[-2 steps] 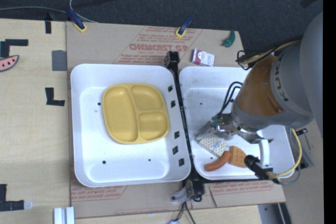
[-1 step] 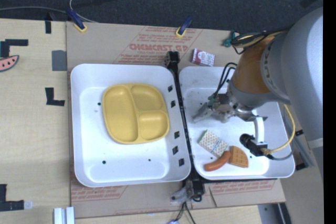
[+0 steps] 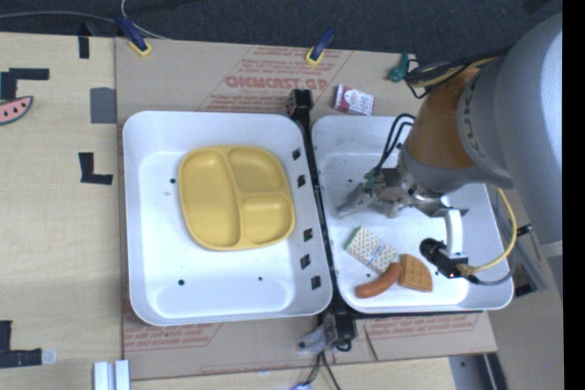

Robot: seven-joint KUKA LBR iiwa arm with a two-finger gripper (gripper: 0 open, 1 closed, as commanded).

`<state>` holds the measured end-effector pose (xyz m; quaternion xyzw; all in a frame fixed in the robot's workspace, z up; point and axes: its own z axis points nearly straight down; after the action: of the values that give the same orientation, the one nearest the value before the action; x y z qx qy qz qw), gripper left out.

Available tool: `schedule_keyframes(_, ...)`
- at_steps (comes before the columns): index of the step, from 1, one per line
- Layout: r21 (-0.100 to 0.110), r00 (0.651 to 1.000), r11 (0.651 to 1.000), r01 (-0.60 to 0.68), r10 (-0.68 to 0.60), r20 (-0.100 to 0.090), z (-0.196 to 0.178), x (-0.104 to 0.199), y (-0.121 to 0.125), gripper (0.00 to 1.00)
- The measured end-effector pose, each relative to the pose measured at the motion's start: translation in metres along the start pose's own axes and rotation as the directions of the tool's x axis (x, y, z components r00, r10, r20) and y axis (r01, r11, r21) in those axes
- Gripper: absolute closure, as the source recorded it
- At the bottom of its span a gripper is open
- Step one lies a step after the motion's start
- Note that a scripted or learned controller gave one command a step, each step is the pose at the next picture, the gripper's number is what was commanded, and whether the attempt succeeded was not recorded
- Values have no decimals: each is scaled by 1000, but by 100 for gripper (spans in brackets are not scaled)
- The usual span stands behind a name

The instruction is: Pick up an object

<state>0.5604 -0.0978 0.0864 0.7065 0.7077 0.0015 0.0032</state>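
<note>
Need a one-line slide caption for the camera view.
Hand over right bin, above waffle and hotdog; yellow tray in left bin.

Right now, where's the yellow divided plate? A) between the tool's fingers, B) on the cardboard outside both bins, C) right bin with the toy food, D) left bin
D: the yellow divided plate lies flat in the left bin, while the tool hangs over the right bin, near the hot dog and the waffle piece.
</note>
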Motion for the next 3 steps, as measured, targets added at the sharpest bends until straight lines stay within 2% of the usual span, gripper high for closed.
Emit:
schedule_keyframes(2, -1, 1000, 1000, -1, 1, 0, -1, 2, -70, 0)
schedule_keyframes(3, 1, 1000, 1000, 0, 0, -1, 0, -1, 2, 0)
